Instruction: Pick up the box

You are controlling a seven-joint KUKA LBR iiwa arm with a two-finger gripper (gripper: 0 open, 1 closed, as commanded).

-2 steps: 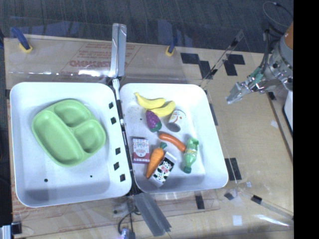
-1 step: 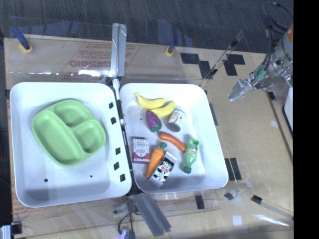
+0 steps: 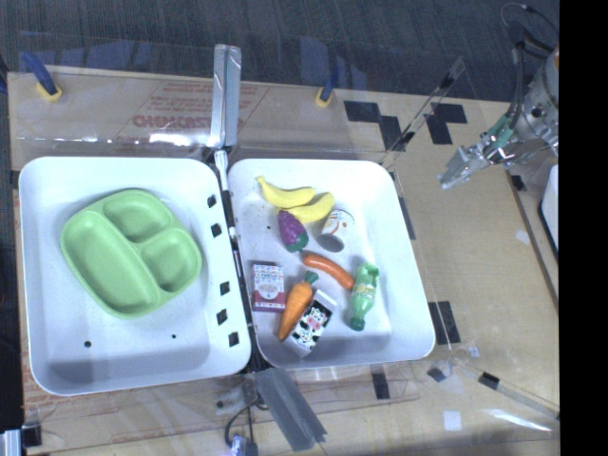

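Right of the right bin (image 3: 404, 245), well outside its rim, gripper (image 3: 454, 172) hangs; can't tell its finger state. Box (image 3: 268, 285) lies flat at that bin's left wall, touching the carrot (image 3: 295, 309). Advice: descend vertically, straddle the box's short sides, avoid the carrot.

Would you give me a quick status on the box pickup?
Gripper right of the bins, off target. Box flat in right bin, ungrasped. Carrot touching its right edge.
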